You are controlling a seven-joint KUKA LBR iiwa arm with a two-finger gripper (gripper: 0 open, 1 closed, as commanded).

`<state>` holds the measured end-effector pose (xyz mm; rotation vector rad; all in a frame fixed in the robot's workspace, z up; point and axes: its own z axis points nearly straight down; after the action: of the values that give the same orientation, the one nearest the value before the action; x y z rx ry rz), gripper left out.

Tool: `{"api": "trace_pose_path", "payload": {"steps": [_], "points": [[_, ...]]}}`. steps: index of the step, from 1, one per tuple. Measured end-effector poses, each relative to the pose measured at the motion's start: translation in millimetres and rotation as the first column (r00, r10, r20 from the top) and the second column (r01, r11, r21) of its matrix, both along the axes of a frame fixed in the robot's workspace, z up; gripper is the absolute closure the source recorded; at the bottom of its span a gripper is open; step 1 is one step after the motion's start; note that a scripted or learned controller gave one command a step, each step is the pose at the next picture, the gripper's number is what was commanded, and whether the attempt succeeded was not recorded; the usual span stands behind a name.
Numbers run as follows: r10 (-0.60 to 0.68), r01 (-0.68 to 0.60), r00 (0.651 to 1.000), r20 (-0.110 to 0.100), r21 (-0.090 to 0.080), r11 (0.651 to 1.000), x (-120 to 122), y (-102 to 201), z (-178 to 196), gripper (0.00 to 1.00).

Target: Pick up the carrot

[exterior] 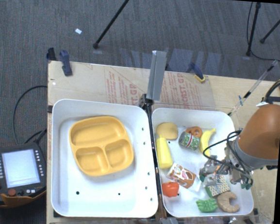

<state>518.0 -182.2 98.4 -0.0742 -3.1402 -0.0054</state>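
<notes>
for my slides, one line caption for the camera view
Gripper low in the right bin among toy food; yellow tray in the left bin.

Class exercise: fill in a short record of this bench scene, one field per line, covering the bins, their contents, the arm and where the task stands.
left bin: holds a yellow divided tray
right bin: holds mixed toy foods
near its left wall: yellow block, orange-red item
back: banana
front right: croissant, green item
gripper: low over the right bin's right side
carrot: cannot tell which item it is
</notes>
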Motion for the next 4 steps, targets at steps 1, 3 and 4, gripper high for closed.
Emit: {"api": "trace_pose_path", "payload": {"steps": [1,3,4], "points": [[0.302,-0.302,0.953,0.0,-0.001,0.953,6.9,39.0,-11.5,1.0],[0.602,-0.602,0.799,0.003,-0.003,0.799,14.6,54.1,107.3,1.0],[0.666,-0.665,0.746,0.007,-0.013,0.746,33.0,-28.3,219.9,1.0]]}}
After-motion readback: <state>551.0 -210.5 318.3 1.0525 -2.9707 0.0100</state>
